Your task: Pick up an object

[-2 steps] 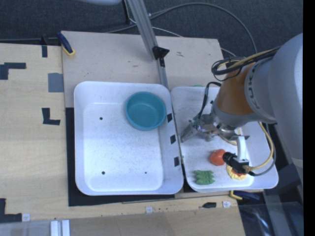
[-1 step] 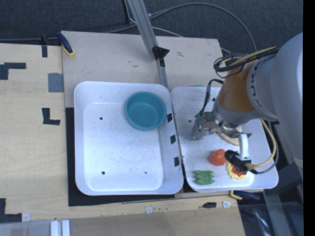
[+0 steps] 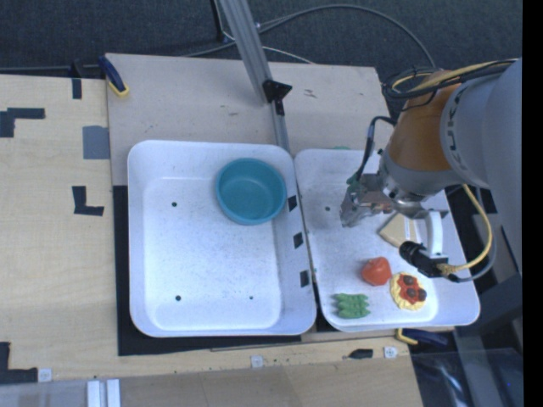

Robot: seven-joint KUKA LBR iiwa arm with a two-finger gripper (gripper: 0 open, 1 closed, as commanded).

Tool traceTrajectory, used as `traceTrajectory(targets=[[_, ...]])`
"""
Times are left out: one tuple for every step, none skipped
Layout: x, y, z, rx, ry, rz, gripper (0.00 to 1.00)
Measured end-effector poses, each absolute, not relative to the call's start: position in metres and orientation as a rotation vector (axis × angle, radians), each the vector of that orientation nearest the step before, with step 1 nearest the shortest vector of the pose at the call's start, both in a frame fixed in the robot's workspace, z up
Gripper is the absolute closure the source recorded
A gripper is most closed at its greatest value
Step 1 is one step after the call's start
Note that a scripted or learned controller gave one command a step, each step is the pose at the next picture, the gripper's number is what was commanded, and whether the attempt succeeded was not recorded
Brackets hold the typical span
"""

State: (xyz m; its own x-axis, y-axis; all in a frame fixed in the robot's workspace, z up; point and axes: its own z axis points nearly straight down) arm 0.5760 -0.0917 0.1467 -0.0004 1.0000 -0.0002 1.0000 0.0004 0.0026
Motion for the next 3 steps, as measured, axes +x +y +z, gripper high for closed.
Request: traceTrajectory(targets=[[0.579,-0.09,0.189,2.22,2.221,0.003,1.0],[0.579,-0.09,0.235,2.22,2.22,0.003,1.0],[0.6,-0.041,0.223,2.219,2.227,-0.001,1.0]])
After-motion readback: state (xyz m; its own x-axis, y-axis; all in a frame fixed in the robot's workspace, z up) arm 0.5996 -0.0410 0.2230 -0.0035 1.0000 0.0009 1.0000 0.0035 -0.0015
